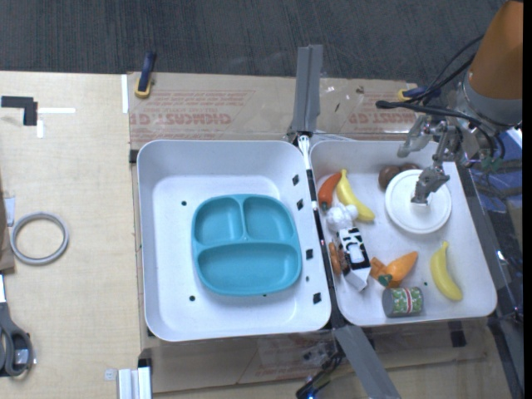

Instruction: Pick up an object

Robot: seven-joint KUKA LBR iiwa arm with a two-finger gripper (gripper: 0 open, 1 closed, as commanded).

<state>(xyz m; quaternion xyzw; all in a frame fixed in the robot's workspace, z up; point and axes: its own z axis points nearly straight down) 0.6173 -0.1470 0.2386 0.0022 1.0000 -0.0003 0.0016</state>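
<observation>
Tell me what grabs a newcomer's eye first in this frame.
The blue divided plate sits alone in the left bin, the boldest shape in view. The right bin is crowded: two bananas, carrots, a can and a white disc. The gripper hangs over that disc.

You look down at a slant from one fixed camera above the table point(66, 173), both white bins point(158, 173) fully framed.

A robotics lab: plywood bench point(66, 173), two white bins point(158, 165), tape roll point(37, 238), scissors point(12, 347), dark carpet point(208, 15).
</observation>
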